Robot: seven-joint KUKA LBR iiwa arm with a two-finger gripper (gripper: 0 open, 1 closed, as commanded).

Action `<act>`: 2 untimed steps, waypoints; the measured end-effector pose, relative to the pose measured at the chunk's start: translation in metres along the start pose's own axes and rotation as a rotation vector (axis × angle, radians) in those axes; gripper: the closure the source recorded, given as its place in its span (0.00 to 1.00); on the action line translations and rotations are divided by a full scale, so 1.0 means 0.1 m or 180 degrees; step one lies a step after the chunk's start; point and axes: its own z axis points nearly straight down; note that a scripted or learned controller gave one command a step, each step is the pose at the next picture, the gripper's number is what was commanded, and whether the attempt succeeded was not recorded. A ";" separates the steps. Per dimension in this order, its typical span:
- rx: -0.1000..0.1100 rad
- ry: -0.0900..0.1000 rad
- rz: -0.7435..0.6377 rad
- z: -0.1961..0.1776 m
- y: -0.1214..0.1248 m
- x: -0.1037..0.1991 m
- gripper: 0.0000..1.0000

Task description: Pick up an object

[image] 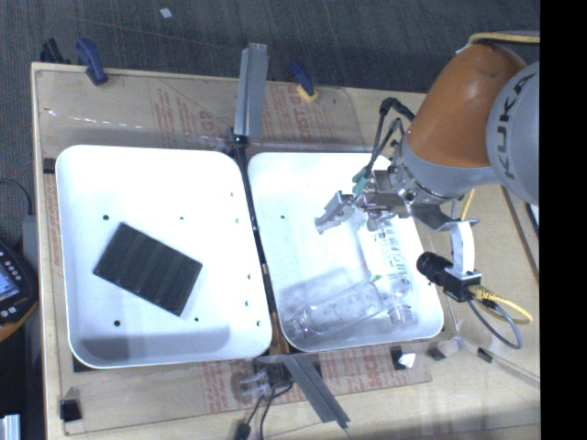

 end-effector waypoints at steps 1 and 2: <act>-0.0011 -0.0004 0.0421 0.59 -0.09 -0.08 0.00; -0.0021 -0.0004 0.0487 0.39 -0.28 -0.67 0.00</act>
